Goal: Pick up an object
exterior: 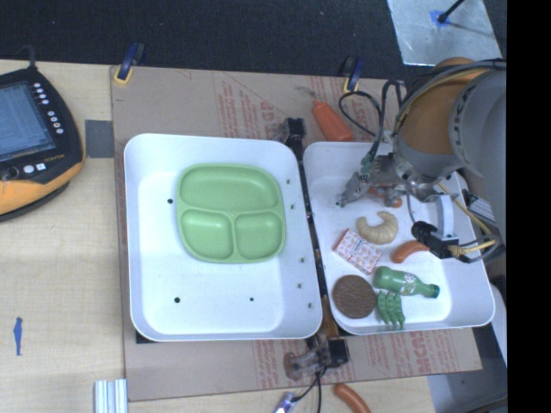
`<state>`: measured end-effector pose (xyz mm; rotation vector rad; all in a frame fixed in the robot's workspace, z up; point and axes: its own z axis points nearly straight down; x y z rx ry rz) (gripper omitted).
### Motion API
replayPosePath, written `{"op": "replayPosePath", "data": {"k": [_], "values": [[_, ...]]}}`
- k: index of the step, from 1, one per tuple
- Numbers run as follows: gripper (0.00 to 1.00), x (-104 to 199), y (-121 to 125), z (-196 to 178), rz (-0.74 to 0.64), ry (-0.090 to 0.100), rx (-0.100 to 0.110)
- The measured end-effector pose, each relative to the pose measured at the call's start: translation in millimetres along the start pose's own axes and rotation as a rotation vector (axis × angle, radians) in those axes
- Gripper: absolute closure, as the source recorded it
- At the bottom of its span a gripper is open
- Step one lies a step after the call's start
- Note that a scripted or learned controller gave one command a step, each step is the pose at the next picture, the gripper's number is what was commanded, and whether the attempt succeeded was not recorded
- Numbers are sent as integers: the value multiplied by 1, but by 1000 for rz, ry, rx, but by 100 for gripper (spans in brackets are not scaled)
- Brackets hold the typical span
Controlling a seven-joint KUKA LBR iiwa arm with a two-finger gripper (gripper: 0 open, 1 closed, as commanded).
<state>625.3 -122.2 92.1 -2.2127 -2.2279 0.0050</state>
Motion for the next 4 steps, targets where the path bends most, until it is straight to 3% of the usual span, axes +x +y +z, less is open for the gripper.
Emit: {"op": "replayPosePath", "data": {"k": [1, 2, 3, 4], "values": [[0, -34, 31, 0, 4, 1, -1], [0, -6, -61, 1, 2, 0, 2], [100, -7, -58, -13, -3, -4, -7], [0, -7, -60, -10, -2, -3, 0]]}}
